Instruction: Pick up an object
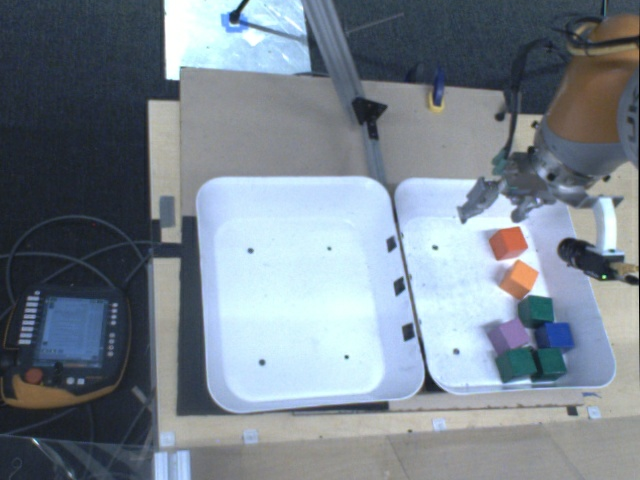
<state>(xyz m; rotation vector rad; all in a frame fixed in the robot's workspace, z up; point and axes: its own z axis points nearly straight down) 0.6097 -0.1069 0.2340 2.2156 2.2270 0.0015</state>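
My hand (497,200) hangs over the top of the right bin (440,368), fingers spread and holding nothing. Just lower right of it sit two orange cubes (509,242), then purple (510,334), green (536,310) and blue (555,336) blocks clustered lower right.

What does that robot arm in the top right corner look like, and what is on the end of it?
The arm is a rounded tube with an orange band over a grey wrist section. Black cables loop along its side. At its end sits a grey metal gripper with two slim fingers. A white bracket with a small black part hangs beside it.
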